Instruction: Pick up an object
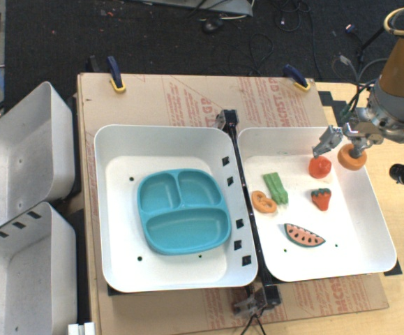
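Note:
My gripper hangs over the far right part of the right bin, with its fingers spread open and nothing between them. A red tomato lies just below the left finger. An orange round fruit sits right under the right finger, by the bin's right wall. Further forward in this bin lie a strawberry, a green pepper, an orange pretzel and a watermelon slice.
The left bin holds a blue divided plate. A black divider runs between the bins. Two spare white bins stand off the bench at the left. Clamps grip the board's far edge.

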